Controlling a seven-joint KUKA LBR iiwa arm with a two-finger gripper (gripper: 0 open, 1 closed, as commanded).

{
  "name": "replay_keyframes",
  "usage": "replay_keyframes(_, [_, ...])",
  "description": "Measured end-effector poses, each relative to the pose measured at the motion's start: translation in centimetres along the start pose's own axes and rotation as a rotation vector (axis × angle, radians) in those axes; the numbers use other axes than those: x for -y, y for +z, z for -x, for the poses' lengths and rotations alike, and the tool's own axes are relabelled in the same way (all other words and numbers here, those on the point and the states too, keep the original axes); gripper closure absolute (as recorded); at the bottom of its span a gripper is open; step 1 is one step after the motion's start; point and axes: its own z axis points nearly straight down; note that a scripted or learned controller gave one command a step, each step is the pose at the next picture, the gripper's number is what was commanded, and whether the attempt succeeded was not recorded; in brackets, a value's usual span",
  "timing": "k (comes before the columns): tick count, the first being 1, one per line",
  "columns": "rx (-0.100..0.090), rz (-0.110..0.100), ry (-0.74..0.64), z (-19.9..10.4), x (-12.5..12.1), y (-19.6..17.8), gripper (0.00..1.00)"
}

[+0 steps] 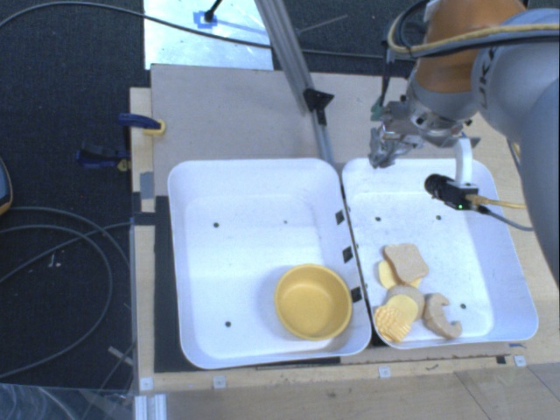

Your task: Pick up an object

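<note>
The grey metal arm with its glossy orange band (pixel 464 24) reaches in from three o'clock, and its small dark two-finger gripper (pixel 382 154) hangs over the far rim of the right-hand shallow white plastic bin (pixel 499 261); whether the jaws are apart or together cannot be told from here. Toward six o'clock in that bin lies a tight cluster of toy food: a tan, square-cornered bread slice (pixel 406 262) resting against a pale yellow round disc (pixel 388 275), a ridged yellow wavy piece (pixel 394 322), and a beige notched, cookie-like piece (pixel 440 316). The left-hand white bin (pixel 210 234), smooth with rounded corners, holds a round yellow plastic bowl (pixel 312 301) near its five o'clock corner. Both bins sit on a light brown table (pixel 227 112).
</note>
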Motion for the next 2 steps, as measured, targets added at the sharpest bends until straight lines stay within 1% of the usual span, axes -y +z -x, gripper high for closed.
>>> replay_keyframes(1, [0.0,-0.001,0.0,-5.2,1.3,0.6,1.0])
replay_keyframes(2, [-0.001,-0.003,-0.001,-11.0,3.3,0.7,1.0])
